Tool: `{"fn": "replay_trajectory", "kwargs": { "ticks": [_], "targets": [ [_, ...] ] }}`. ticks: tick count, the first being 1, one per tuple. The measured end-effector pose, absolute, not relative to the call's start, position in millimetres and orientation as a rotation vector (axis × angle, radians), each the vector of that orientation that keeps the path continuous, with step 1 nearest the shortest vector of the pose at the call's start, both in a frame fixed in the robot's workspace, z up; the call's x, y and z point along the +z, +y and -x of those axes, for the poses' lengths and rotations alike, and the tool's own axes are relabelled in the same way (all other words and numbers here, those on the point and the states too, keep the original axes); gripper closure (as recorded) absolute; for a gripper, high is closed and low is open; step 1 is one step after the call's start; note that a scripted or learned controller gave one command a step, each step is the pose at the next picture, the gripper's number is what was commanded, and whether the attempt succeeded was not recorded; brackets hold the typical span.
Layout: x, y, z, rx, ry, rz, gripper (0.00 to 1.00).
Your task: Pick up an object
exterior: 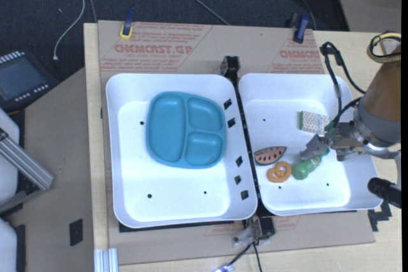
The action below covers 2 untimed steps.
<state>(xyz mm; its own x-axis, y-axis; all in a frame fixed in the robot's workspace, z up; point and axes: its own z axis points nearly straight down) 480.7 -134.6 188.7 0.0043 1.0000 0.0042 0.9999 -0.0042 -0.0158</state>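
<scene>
Ridged orange ring beside glossy green bottle, under tool.

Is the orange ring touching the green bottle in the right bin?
Touching. In the camera view the orange ring sits edge to edge against the green bottle, with no white bin floor showing between them.

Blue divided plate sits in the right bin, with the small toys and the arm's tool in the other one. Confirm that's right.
Not right. The camera view shows the blue divided plate in the left bin. The small toys and the tool are in the right bin.
</scene>
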Motion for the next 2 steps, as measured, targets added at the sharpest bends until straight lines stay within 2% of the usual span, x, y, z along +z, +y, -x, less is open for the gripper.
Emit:
{"fn": "replay_trajectory", "kwargs": {
  "ticks": [1, 2],
  "targets": [
    [195.3, -134.2, -484.0, 0.0, -2.22, 2.22, 0.0],
    [150.3, -139.3, -479.1, 0.004, -2.215, 2.218, 0.0]
  ]
}}
